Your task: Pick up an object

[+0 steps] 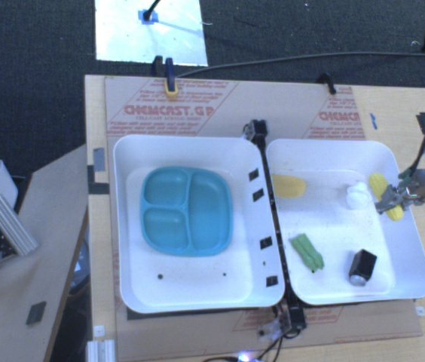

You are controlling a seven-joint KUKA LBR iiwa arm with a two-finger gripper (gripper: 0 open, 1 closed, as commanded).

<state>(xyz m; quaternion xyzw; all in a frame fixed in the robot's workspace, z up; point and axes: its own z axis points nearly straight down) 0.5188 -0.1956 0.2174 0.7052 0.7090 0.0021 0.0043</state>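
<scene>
1. The gripper [390, 200] hangs at the right bin's [325, 153] right edge, just over a yellow corn piece [379, 183]; I cannot tell how far it is open or whether it grips anything.
2. In that bin: a white ball [356, 195] beside the corn, a yellow piece [289, 186] at its left edge, a green object [307, 252] and a black cylinder [362, 267] near its front edge.
3. The left bin [190, 292] carries 1 blue divided plate [186, 210].

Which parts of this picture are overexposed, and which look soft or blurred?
Camera view: the right bin floor glares, nearly swallowing the white object; the pale sheet beyond the bench is blown out; the claw at the right edge looks soft; the blue plate stays clear.
</scene>
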